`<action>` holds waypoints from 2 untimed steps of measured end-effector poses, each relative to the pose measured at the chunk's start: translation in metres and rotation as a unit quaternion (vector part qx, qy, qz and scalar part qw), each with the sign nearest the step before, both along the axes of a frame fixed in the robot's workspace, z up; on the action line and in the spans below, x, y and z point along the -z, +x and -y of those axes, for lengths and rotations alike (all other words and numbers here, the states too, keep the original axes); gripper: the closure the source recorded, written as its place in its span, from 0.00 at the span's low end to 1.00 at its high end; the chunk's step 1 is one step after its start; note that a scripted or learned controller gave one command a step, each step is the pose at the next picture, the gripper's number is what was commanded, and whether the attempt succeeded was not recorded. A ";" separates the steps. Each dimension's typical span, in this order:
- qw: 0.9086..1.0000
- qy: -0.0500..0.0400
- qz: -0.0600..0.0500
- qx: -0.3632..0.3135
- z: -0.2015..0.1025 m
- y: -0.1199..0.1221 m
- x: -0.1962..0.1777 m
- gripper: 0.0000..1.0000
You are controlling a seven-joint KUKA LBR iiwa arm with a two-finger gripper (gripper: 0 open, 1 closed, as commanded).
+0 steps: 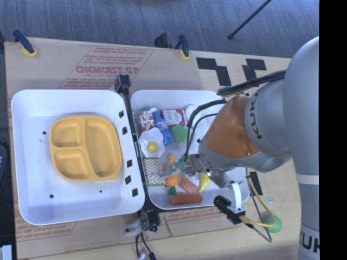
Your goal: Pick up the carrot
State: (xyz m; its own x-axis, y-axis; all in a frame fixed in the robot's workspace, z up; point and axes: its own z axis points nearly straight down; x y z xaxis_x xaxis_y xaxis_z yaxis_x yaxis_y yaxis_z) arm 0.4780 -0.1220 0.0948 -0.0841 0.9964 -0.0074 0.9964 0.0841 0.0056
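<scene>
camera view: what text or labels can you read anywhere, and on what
"CHEMCAST GP": red print on the cardboard sheet behind the bins; smaller lines around it too blurred.
"KU": start of a name on the grey arm; again near its base.
Food packets in the right bin: print too small.

Two bins side by side on the bench (179, 72). Left bin (27, 161): a tray (85, 147) lying near its middle. Right bin (162, 97): toy foods, with the egg (152, 143) left of centre, the carrot (171, 159) just below it, the sausage (186, 200) nearest the front wall. The claw (181, 169) hangs beside the carrot
</scene>
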 end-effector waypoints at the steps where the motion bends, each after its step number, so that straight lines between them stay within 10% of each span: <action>1: 1.000 0.003 -0.003 -0.003 -0.003 0.000 -0.008 1.00; 2: 0.999 0.004 -0.003 0.048 -0.042 -0.001 -0.195 1.00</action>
